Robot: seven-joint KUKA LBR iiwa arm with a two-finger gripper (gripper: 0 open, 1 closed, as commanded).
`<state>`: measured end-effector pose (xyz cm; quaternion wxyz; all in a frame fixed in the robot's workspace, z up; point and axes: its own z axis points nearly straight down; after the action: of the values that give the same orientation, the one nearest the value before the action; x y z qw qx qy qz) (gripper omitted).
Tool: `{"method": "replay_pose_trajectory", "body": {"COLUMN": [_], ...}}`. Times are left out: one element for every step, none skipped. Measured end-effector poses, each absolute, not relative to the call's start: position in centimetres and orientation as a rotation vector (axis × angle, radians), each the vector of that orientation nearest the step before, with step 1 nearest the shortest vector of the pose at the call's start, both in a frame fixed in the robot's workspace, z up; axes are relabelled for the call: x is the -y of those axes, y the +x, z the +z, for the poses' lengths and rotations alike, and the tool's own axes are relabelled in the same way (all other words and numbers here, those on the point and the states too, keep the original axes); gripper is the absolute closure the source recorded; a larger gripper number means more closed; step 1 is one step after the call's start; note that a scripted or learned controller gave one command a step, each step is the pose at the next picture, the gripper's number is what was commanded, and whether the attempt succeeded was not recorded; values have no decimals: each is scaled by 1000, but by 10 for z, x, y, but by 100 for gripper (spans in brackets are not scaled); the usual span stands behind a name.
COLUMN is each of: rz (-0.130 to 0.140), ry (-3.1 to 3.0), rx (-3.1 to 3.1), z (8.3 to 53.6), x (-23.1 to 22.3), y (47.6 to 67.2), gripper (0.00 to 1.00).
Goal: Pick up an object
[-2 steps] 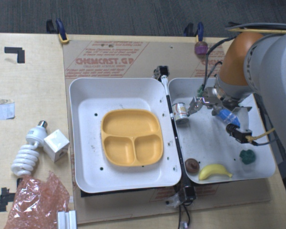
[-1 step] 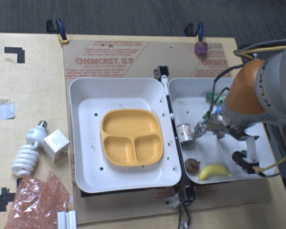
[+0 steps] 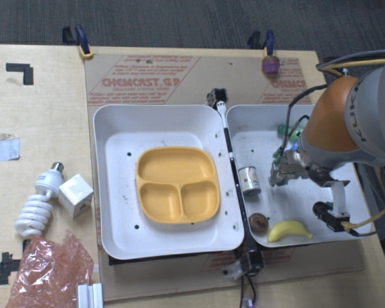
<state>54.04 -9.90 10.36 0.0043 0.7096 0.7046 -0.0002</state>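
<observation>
The hand (image 3: 281,174) is hovering in the right bin (image 3: 353,236), just right of the can (image 3: 248,179); its grip state cannot be determined. The banana (image 3: 289,231) and a brown ball (image 3: 258,222) are lying below the can.

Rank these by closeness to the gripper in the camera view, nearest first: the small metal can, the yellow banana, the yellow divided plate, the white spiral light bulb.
1. Small metal can: just left of the gripper, in the right bin.
2. Yellow banana: below the gripper, at that bin's near edge.
3. Yellow divided plate: in the left bin.
4. White spiral light bulb: on the bench, far left.
</observation>
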Motion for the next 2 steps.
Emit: {"method": "replay_pose_trajectory", "body": {"rz": [-4,-1], "ry": [2222,2217], "rx": [-2203,-2197], "z": [104,95], "x": [101,100], "y": [540,507], "gripper": [0,0]}}
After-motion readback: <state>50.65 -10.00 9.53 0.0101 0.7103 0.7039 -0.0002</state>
